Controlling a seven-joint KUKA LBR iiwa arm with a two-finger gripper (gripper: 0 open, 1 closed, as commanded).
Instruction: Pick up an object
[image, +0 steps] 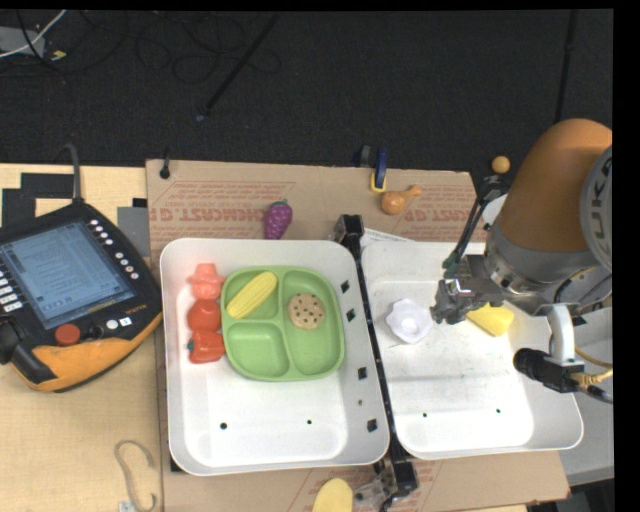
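Nearest to us, at the front edge of the surface, a yellow toy (333, 494) lies just outside the two bins, with a metal hook (135, 466) off to the left. Behind them sit the left bin (260, 440) and the right bin (480, 425), side by side. In the left bin we see a green divided plate (262, 352) carrying a corn cob (250, 293) and a cookie (306, 311), with a red figure (205, 313) lying just beside the plate.

In the right bin, a small white cup (406, 321) rests near the dividing wall, and a yellow block (492, 320) lies just to its right. The gripper (450, 303) hangs low between these two, closer to the block. We cannot tell whether its fingers are open or closed; nothing is visibly held.

We judge this to be the approach step, with the pick not yet made. The next move calls for settling on one target, cup or block, centring the fingers over it, descending and closing.

Farther back, a purple grape toy (278, 218) and an orange pear-shaped toy (398, 199) rest on the cardboard (220, 200), and a teach pendant (65, 295) sits at left.
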